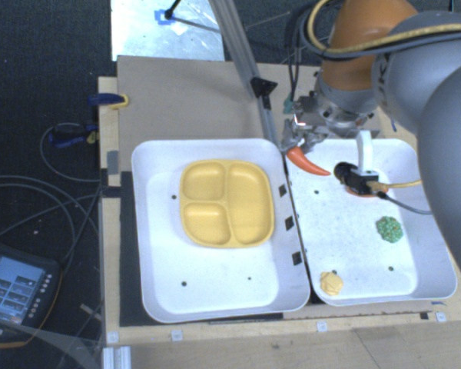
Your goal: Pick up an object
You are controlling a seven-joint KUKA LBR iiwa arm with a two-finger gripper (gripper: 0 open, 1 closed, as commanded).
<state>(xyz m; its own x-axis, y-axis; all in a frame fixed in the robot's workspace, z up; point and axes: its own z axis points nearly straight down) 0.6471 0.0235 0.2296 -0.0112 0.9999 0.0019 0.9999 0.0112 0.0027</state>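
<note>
The gripper [298, 143] is clamping a smooth, tapered orange carrot [308, 162], which is jutting toward four o'clock over the glossy white right bin [430, 279].

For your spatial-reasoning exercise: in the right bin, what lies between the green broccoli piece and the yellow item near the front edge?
Nothing: in the camera view, bare white bin floor runs between the broccoli and the yellow item.

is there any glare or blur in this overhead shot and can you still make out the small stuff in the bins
In the camera view, a floor patch at top is blown out by glare; the near arm at right looks soft and oversized. The lighting is even, with faint shadows. The carrot, broccoli piece and yellow tray stay readable, though grainy.
</note>
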